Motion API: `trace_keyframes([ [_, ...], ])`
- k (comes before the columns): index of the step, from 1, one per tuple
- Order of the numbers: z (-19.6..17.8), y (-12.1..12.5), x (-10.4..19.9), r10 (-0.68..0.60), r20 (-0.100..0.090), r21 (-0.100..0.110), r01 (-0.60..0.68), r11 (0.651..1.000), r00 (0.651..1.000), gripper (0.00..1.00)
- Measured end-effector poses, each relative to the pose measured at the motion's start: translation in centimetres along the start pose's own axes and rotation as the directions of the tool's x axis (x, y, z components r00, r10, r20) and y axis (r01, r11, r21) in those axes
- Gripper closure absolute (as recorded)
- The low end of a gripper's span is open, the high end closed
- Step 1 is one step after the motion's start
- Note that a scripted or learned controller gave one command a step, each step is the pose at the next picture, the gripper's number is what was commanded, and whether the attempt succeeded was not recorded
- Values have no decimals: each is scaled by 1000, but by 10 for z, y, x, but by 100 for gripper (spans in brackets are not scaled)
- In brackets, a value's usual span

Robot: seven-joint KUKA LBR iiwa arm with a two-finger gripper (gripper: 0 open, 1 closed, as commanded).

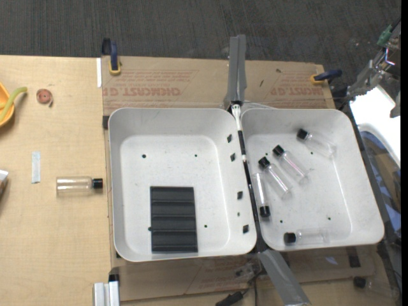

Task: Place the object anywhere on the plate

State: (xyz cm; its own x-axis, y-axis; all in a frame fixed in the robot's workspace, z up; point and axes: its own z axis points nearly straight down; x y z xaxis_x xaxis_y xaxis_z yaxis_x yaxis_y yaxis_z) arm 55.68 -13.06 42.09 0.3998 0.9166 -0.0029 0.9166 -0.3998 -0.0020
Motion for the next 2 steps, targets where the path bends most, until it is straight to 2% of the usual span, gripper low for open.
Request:
trace_keyframes([
  [1,-20,-89,110,279,1,1,-279,960,960,0],
  [2,-19,-15,29,387,1,1,-387,922,922,0],
])
